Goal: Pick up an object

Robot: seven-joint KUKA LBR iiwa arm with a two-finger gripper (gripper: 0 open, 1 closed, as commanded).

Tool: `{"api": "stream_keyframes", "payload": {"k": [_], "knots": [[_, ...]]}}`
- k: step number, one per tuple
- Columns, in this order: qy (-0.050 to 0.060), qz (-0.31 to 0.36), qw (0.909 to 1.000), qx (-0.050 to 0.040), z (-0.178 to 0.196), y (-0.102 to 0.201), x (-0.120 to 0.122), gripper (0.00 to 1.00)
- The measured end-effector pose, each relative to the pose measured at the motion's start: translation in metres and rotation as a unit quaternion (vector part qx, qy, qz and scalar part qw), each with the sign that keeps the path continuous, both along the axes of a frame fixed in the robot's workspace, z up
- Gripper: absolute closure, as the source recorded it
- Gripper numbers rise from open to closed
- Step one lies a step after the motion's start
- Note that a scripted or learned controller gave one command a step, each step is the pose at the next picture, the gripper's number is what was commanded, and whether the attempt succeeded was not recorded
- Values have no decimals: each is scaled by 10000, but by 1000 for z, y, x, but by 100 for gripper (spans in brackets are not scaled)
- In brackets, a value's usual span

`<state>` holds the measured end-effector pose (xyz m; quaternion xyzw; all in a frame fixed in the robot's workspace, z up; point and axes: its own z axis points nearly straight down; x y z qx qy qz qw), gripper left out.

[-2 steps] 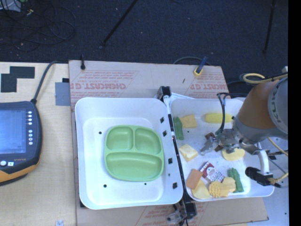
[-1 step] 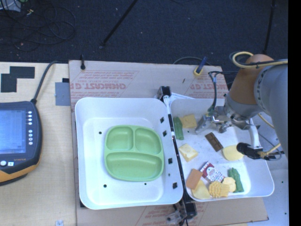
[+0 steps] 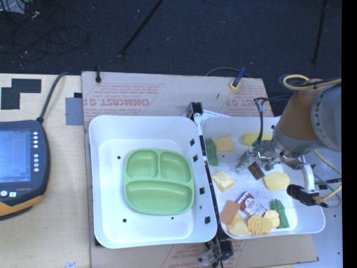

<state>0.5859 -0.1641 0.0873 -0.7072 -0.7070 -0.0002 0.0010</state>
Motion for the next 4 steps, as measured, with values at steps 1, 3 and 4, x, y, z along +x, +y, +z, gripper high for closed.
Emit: {"api": "stream_keyframes", "payload": {"k": [1, 3, 4], "knots": [[0, 21, 10000, -7, -1, -13, 59, 0], [2, 27, 10000, 2, -1, 39, 60, 0], [40, -22, 10000, -11, 4, -15, 7, 0]]}}
